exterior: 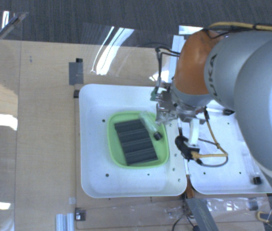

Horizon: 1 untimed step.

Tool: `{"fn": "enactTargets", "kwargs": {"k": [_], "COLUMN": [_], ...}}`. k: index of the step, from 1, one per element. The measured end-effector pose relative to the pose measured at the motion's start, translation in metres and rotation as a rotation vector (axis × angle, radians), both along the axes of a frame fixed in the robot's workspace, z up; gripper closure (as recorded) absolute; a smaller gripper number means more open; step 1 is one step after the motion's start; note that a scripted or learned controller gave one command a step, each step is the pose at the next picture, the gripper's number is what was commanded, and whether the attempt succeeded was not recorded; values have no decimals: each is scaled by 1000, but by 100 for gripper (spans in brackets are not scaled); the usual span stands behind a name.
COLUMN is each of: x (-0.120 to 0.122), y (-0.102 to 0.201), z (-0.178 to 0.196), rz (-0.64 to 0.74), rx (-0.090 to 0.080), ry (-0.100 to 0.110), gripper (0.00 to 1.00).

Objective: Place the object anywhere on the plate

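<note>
The table is light wood, seen from above at a slant, with glare patches on its left part; dark carpeted floor lies beyond its far edge. The arm enters from the right, grey and bulky, with an orange band above the wrist; it covers much of the right bin. The left bin is white and shallow, touching the right bin along their shared edge. Inside the left bin, toward its right half, sits a green plate, square with rounded corners; on the plate lies a dark grey ribbed block, rectangular, tilted slightly against the plate's sides, resting wholly within the rim. The end effector hangs over the plate's far right corner, just beside the block's upper right end; its state cannot be told, as the wrist hides it. A pale translucent piece and a small dark part show below it, over the plate's right edge; their nature is unclear. Black and yellow cables loop over the seam between the bins. A small grey bracket stands on the table beyond the left bin's far left corner.
</note>
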<state>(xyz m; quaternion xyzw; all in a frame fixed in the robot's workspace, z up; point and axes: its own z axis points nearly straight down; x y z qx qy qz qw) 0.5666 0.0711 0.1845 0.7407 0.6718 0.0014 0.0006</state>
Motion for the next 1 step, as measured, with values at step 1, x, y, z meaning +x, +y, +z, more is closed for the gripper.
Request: {"fn": "enactTargets", "kwargs": {"k": [1], "x": [0], "y": [0], "z": [0], "rz": [-1], "rx": [0], "ry": [0], "gripper": [0]}}
